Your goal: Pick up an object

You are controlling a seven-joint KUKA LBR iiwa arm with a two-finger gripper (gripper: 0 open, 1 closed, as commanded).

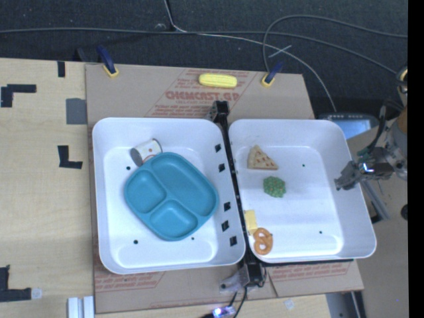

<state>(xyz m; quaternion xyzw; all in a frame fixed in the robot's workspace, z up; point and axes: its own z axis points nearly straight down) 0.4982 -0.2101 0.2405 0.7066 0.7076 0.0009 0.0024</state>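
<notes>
Camera view looks down on the counter [40, 197], where a cardboard sheet [192, 95] carries two white bins side by side. The left bin [109, 138] holds a blue divided plate [171, 195], with a small white cup [146, 151] on its side touching the plate's upper left edge. The right bin [324, 134] holds four small items: a tan wedge [262, 158] near its upper left, a green lump [274, 187] just below that, a yellow block [250, 219] by the left wall, and a pretzel [262, 240] touching the block's lower end. A yellow corn cob [217, 81] lies on the cardboard beyond the bins. The gripper [346, 179] hangs over the right bin's right rim, well apart from the green lump and the other items to its left; I cannot tell how it is set, and nothing shows in its grasp.
</notes>
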